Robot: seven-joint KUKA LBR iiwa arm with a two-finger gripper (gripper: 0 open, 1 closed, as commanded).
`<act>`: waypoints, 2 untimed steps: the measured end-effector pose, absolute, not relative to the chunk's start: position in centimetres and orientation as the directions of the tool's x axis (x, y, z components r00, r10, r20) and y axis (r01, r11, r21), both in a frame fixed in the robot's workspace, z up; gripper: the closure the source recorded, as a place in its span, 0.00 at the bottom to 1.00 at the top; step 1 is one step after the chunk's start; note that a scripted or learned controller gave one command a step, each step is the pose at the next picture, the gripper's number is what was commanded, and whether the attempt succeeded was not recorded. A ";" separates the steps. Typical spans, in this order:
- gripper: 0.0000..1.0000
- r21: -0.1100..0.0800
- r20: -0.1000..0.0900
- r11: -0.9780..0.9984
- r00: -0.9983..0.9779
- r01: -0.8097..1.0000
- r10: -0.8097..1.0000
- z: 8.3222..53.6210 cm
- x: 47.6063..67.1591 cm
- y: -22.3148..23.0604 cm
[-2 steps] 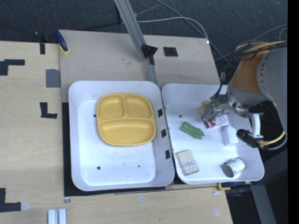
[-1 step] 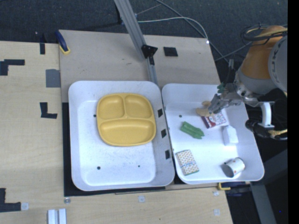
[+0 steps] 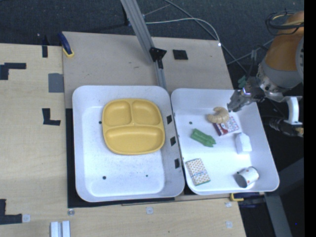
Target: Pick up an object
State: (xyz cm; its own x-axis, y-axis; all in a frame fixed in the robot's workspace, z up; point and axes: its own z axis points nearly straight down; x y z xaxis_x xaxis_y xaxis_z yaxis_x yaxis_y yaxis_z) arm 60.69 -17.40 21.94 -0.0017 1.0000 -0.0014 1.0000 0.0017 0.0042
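Item: tan lumpy object (image 3: pixel 218 115), right bin (image 3: pixel 256 181), upper middle, touching a red-and-white packet (image 3: pixel 226 127). Gripper (image 3: pixel 236 104) just up-right of it, above the bin's far edge; finger state cannot be told. Nearby: green piece (image 3: pixel 203 138), down-left.

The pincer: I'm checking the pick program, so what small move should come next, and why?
Probably a short descent toward the tan lumpy object. The pincer sits just to that object's upper right in the right bin, with nothing visibly between its fingers. Whether they are open is unclear.
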 end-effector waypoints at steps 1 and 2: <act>1.00 0.000 0.000 0.001 -0.001 1.000 1.000 23.2 60.7 -17.4; 1.00 -0.003 0.002 0.005 -0.005 1.000 1.000 22.2 58.9 -11.8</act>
State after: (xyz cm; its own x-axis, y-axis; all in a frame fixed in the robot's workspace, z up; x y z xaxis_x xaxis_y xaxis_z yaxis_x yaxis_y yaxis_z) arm 58.86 -11.78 22.19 -0.0052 1.0000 0.0016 1.0000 0.0053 -0.0031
